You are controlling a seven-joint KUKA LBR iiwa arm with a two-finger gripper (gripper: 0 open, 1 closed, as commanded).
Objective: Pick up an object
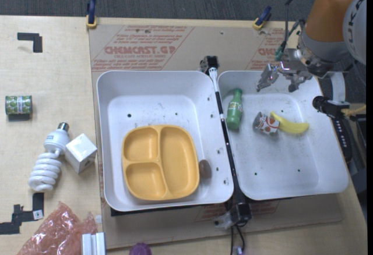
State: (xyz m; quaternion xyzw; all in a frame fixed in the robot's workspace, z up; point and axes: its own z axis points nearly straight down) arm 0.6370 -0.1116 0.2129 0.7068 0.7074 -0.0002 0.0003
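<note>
You've got "CHEMCAST" board [143, 47] behind the yellow tray [160, 162]; bottle [234, 109], banana [289, 125] to its right; claw [280, 78] wide, holding nothing.

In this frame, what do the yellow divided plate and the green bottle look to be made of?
The yellow divided plate looks like molded plastic, matte: uniform colour, rounded compartment ridges, no glare. The green bottle is probably glossy plastic, judging by its saturated colour and a pale label band; glass cannot be excluded at this resolution.

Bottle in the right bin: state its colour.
Green, with a paler label; the bottle shows best in the camera view.
</note>
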